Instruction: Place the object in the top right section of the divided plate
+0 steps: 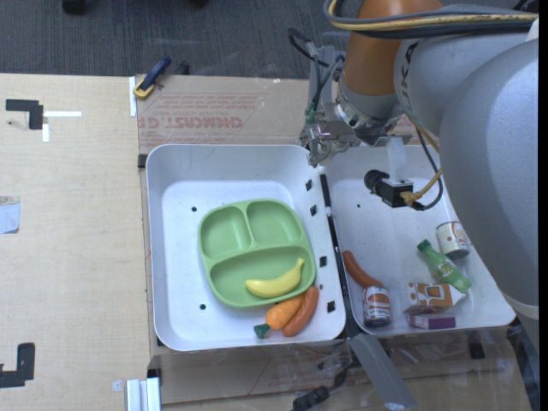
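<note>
Reaching in from the right, the arm (462,101) hangs its gripper (321,144) over the far end of the wall between the two bins; whether its jaws are wide or narrow I cannot tell, and nothing shows between them. The left bin (171,255) holds a green plate (248,229) with a banana (276,281) in its large near section, both far sections bare. A carrot (278,313) and a sausage (301,312) lie just off the plate's near edge. In the right bin (385,229) lie another sausage (361,270), two cans (377,305), a green bottle (443,265) and what may be small boxes (431,298).
</note>
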`<control>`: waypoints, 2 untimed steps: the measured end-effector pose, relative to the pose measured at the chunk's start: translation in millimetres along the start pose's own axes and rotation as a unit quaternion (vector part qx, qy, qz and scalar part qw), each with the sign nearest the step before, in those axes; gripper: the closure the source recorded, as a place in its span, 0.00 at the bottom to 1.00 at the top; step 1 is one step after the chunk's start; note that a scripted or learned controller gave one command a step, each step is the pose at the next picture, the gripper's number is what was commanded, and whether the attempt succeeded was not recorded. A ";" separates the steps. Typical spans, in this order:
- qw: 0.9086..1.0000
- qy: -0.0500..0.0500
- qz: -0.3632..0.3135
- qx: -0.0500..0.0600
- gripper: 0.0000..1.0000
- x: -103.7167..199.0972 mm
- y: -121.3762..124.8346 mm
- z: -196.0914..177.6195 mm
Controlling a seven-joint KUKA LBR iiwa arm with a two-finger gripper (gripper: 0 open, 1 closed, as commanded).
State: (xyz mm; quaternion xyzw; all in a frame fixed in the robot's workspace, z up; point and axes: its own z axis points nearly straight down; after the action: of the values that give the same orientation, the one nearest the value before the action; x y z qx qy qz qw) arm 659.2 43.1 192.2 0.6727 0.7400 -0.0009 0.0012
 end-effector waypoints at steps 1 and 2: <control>0.999 0.000 0.040 0.002 1.00 -116.3 -58.0 1.3; 0.994 0.000 0.114 0.001 1.00 -109.7 -52.5 -26.3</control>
State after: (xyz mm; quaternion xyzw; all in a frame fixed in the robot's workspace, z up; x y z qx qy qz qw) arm 617.3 -71.0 218.8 0.7524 0.6587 -0.0012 0.0004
